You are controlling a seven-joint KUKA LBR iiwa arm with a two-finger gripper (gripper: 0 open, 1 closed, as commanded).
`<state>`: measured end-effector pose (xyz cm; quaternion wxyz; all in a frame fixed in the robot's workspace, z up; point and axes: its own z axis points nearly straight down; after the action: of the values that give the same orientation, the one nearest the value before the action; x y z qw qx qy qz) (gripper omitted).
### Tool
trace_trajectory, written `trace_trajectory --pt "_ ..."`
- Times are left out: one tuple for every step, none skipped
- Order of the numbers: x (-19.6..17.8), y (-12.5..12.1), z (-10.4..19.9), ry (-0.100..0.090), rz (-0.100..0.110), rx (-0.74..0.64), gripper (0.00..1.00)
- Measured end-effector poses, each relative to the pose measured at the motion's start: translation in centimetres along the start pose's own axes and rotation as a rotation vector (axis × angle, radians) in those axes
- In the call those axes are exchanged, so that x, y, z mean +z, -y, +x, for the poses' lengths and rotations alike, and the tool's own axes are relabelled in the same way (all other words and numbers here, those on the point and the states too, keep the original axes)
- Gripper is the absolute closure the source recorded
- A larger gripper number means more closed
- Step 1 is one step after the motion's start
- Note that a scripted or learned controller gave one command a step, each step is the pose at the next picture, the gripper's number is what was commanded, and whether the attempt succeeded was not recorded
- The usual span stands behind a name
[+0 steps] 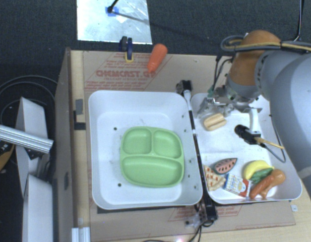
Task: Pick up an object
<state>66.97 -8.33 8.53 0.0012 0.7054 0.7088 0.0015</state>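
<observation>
Bread roll (214, 121) just beside jaws

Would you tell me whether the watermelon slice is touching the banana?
Apart. The camera view shows bare white bin floor between the watermelon slice and the banana.

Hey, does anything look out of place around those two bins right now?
Yes. An orange toy carrot lies tilted on the cardboard beyond the left bin, outside both bins, while the other toy food sits in the right bin.
</observation>
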Motion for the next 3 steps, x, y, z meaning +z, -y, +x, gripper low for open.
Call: trace_trajectory --pt "0.1 0.6 -0.4 0.001 0.003 0.003 0.0" --pt "0.0 0.0 -0.3 0.0 0.0 0.001 0.0" --pt "0.1 1.5 -0.2 0.001 0.004 0.004 0.0"
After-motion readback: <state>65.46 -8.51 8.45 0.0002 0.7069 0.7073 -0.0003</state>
